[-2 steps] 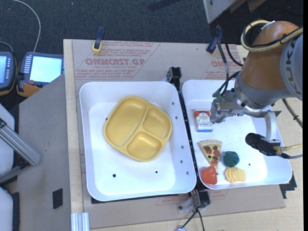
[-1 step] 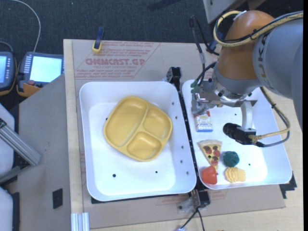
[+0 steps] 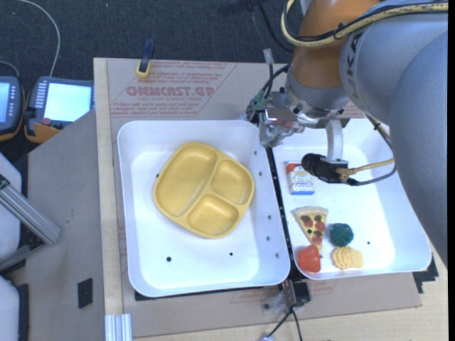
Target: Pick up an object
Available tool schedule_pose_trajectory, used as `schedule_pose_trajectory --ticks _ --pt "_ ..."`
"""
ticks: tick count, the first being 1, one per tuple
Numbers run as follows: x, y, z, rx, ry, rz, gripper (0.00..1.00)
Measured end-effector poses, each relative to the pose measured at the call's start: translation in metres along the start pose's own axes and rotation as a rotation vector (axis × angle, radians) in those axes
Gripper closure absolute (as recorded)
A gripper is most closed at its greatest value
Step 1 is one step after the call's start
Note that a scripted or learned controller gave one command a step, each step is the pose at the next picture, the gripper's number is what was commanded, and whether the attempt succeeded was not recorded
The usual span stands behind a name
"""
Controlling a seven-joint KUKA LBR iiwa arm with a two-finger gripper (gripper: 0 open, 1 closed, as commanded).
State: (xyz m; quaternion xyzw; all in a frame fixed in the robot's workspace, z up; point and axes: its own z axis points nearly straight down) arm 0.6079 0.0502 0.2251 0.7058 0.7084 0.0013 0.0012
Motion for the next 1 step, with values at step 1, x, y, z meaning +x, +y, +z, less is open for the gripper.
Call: schedule_pose_trajectory --ticks 1 --pt "0.0352 0.0310 0.0089 -0.001 0.000 0.000 1.00"
